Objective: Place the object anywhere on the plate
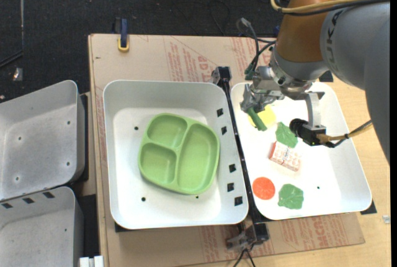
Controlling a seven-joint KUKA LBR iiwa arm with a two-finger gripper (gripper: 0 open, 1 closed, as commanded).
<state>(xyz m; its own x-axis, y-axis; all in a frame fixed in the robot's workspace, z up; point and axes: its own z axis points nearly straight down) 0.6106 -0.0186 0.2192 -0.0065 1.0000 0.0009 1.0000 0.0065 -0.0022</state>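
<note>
A light green divided plate (180, 154) lies in the middle of the left bin (118, 135). My gripper (255, 107) hangs low over the far left corner of the right bin (347, 160). Directly beneath and beside it sits a yellow block (267, 115) with a dark green piece (258, 122) against its near side. The gripper's body hides where its tips meet these two things, so I cannot say whether either is held.
Also in the right bin are a green leafy piece (286, 135), a red and white box (285, 156), an orange disc (263, 187) and a second green leafy piece (291, 196). A black divider runs between the bins. White lids lie at the far left.
</note>
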